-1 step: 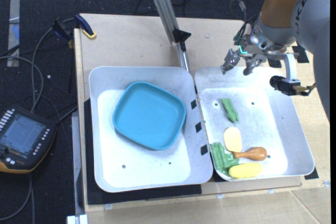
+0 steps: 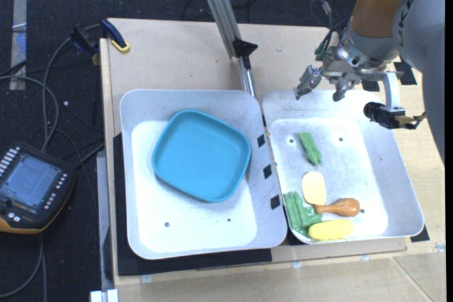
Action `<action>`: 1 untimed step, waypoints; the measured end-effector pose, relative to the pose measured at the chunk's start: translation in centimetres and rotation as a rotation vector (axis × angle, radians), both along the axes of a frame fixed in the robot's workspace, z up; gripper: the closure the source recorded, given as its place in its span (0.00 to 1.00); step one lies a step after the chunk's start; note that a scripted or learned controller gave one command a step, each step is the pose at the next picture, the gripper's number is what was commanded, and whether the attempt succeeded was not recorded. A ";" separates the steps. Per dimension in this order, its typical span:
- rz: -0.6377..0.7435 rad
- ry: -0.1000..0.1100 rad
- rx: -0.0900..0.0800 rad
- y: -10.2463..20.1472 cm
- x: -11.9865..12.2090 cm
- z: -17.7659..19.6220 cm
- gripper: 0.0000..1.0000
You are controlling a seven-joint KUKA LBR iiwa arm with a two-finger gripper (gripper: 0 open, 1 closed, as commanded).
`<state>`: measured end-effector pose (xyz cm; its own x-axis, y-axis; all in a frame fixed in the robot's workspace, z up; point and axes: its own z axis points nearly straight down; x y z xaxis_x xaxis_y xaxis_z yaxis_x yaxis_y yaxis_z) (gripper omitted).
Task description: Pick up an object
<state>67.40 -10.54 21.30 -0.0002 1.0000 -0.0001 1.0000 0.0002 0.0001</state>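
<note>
At upper right, the grey arm's gripper [image 2: 322, 86] hangs with fingers spread apart and holding nothing, over the top rim of the right bin [image 2: 396, 173]. Toy food lies lower in that bin: a green pod [image 2: 309, 148], a pale yellow piece [image 2: 314, 188], a drumstick [image 2: 340, 208]. A blue plate [image 2: 202, 155] fills the left bin [image 2: 141, 223].

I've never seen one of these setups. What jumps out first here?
A big blue plate fills most of the left bin. The right bin holds small toy foods bunched at its near edge, among them a yellow piece. The arm's hand hangs above that bin's far edge.
</note>
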 end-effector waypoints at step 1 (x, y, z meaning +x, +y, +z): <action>0.000 0.005 0.001 -0.1 -1.1 -5.0 0.00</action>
